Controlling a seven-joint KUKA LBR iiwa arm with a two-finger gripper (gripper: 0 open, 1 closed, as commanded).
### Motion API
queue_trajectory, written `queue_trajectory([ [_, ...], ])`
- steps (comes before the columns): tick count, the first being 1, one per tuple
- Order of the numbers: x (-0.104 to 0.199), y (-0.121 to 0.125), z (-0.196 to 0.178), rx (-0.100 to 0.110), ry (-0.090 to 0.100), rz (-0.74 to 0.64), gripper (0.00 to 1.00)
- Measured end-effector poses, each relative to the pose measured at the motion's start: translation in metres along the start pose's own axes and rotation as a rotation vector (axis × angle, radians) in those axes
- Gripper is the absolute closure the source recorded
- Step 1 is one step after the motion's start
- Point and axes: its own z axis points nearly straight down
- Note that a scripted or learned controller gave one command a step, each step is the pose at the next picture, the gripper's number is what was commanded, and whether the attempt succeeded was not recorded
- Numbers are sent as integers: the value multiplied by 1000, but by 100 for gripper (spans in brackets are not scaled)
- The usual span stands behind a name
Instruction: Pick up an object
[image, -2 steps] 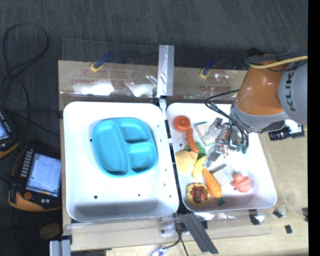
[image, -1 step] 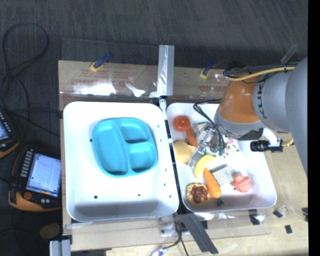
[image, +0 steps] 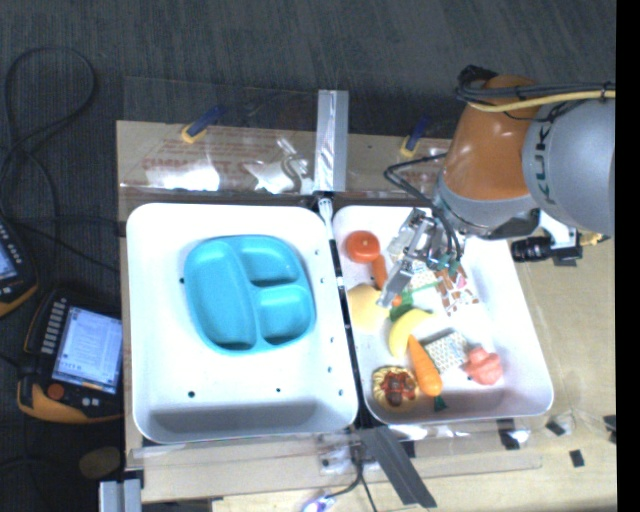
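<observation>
Camera view: the claw (image: 398, 283) hangs low in the right bin (image: 520, 300) over the toy food pile, right above the banana (image: 404, 325). I honestly can't tell its state. Looks like the reach step, so next it needs a straight drop and a squeeze on one item

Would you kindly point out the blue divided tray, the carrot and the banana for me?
blue divided tray (image: 222, 290): camera view, floor of its large left compartment.
carrot (image: 425, 368): camera view, middle of its orange body.
banana (image: 402, 328): camera view, middle of its yellow curve.
</observation>
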Motion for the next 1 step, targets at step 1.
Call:
queue_trajectory([
  [1, -66, -9, 88, 2, 2, 128, 0],
])
